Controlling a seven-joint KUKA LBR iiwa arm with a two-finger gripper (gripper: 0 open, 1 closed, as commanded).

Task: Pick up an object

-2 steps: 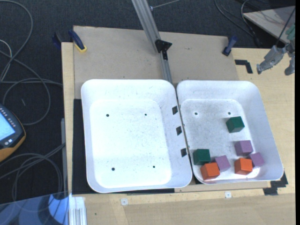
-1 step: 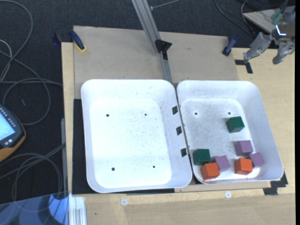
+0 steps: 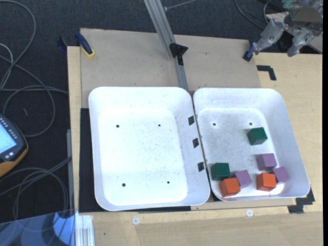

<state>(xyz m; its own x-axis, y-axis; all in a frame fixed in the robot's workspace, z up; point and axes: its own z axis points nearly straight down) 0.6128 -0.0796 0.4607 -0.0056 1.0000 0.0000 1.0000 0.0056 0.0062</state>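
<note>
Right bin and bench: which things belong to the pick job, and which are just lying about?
Job:
- end effector, top right corner, above the bench
- right bin with two green blocks, two orange blocks, three purple blocks

Lying about:
- left bin
- metal rail
- handheld pendant
- floor cables

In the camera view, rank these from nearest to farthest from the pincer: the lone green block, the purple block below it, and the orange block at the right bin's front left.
From the pincer, top right:
1. Lone green block, mid right bin.
2. Purple block, lower down.
3. Orange block, front left corner.
</note>
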